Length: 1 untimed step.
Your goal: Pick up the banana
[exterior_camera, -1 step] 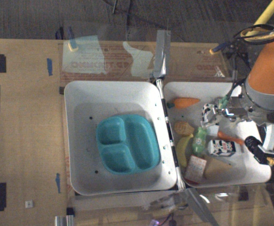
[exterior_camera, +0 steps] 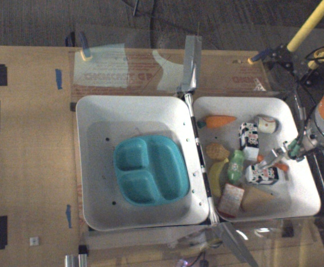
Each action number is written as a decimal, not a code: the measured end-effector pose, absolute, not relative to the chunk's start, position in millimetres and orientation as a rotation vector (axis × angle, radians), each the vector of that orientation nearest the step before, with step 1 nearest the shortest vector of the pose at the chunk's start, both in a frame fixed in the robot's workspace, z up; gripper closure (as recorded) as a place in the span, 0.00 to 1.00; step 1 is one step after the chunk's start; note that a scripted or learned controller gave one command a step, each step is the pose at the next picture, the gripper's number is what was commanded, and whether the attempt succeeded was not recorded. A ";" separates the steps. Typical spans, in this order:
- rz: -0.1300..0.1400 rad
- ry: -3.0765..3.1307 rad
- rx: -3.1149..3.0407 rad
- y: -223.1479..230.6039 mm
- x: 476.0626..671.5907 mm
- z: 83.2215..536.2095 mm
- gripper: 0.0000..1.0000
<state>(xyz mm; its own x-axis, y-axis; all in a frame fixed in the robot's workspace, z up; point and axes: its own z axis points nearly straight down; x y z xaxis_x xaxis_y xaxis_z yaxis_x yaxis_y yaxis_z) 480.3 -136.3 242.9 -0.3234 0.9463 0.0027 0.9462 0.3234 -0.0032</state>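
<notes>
The gripper point(exterior_camera: 274, 159) sits low in the right bin point(exterior_camera: 300, 199), right of centre in the frame, reaching in from the right edge. I cannot tell from this view whether it is wide or narrow, and nothing is clearly seen in it. It hangs just above a black-and-white carton point(exterior_camera: 262, 174), with a small orange piece point(exterior_camera: 282, 167) showing beside it.

The banana point(exterior_camera: 217, 178) lies along the left wall of the same bin, well apart from the gripper, its length running up and down the frame. A green bottle point(exterior_camera: 235, 166) is just to its right, a cookie point(exterior_camera: 217, 151) just above it, and a pink packet point(exterior_camera: 231, 199) at its lower end. A tan wedge point(exterior_camera: 257, 198) lies right of the packet.

Toward the top of the bin lie a carrot point(exterior_camera: 220, 121), a second black-and-white carton point(exterior_camera: 249, 135) and a small white cup point(exterior_camera: 267, 124).

The left bin point(exterior_camera: 95, 121) holds a teal divided plate point(exterior_camera: 150, 170) in the frame's centre. A yellow pole point(exterior_camera: 312, 20) crosses the upper right corner.
</notes>
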 end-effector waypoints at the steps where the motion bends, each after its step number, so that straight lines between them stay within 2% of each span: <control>1: 0.005 -2.204 -2.232 -89.3 479.6 181.8 0.00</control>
